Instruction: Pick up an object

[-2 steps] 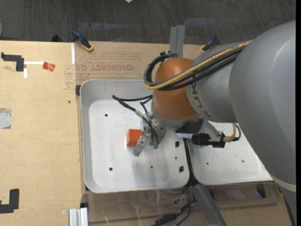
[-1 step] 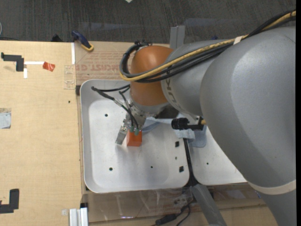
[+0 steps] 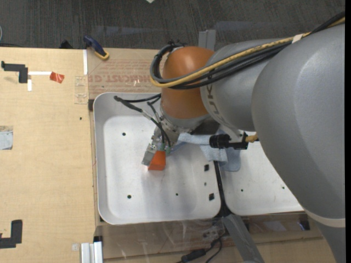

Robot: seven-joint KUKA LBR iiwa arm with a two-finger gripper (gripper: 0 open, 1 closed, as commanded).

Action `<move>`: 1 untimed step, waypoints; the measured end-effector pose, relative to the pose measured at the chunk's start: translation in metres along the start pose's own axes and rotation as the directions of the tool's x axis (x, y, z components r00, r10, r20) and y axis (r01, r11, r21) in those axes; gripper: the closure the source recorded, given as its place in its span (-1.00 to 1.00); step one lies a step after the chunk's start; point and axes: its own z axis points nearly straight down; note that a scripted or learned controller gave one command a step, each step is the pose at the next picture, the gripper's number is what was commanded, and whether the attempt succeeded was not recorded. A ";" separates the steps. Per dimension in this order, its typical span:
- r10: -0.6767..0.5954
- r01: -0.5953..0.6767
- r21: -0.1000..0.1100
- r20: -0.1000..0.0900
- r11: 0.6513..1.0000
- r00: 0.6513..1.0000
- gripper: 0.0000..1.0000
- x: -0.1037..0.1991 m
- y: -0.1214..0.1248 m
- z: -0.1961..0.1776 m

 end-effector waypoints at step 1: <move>0.003 -0.003 0.000 0.000 1.000 1.000 -1.00 -0.010 -0.016 -0.017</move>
